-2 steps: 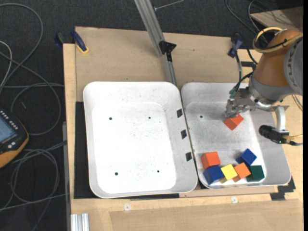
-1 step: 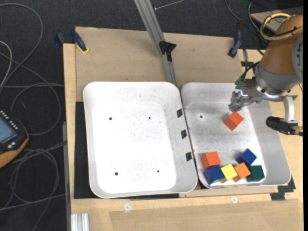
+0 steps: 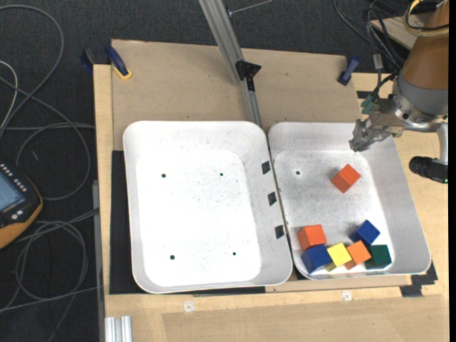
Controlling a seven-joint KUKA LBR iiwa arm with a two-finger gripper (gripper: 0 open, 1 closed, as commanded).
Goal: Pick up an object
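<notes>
**Orange cube not yet picked up; gripper poised over the right bin**

Camera view: Orange is the colour of the lone cube [image 3: 346,178], which is seen lying tilted on the floor of the right bin [image 3: 402,212], apart from the other blocks. A cluster is gathered at the near edge of that bin: a second orange cube [image 3: 311,236], a blue cube [image 3: 316,257], a yellow cube [image 3: 339,254], a small orange block [image 3: 358,251], another blue cube [image 3: 366,231] and a green cube [image 3: 380,256]. The left bin [image 3: 142,191] is marked by a few dark dots on its floor.

The gripper [image 3: 360,140] is held over the far part of the right bin, near the lone orange cube but clearly apart from it, up and to the right of it. Nothing is seen between its tips, so no block is judged to be held. Whether its tips are spread or closed cannot be told, since they are seen as one small dark shape against the white.

The task is judged to be at an early stage: no block is lifted, and an approach, a closing and a lift are all left to be done. The lone cube is judged the easiest target, being clear of neighbours.

The arm [image 3: 427,70] is cut off at the picture's right edge. How high the gripper is held above the bin floor cannot be judged from the slanted view. The clustered blocks overlap, so their exact contacts are hard to make out.
</notes>
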